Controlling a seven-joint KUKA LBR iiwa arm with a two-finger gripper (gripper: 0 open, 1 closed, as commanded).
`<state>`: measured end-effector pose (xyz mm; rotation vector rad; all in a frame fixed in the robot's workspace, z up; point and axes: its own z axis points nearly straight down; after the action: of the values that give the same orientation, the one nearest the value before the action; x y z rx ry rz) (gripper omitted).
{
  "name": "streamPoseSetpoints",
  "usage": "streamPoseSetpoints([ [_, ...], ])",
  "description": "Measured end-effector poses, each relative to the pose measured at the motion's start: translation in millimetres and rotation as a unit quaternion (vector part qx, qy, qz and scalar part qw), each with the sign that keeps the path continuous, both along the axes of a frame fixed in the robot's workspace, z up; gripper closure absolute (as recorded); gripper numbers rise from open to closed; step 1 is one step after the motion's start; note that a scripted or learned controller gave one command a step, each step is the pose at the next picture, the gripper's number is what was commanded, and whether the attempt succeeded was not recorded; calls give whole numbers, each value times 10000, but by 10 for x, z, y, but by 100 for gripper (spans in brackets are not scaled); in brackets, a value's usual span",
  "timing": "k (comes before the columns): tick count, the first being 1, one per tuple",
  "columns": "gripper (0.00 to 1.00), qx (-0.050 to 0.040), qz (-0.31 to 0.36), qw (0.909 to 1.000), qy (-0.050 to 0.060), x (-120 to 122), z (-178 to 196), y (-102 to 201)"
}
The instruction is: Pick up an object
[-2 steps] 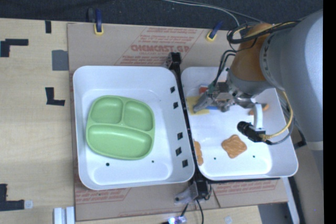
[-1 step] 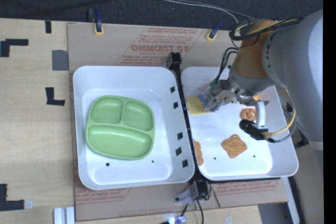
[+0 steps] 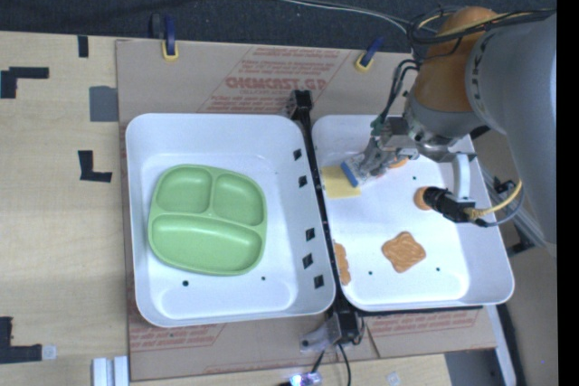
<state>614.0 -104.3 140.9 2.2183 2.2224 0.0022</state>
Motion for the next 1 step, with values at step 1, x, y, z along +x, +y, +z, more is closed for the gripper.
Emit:
streamPoseSetpoints([
  [1, 100, -5, -6, 10000, -7, -37, 508, -87],
])
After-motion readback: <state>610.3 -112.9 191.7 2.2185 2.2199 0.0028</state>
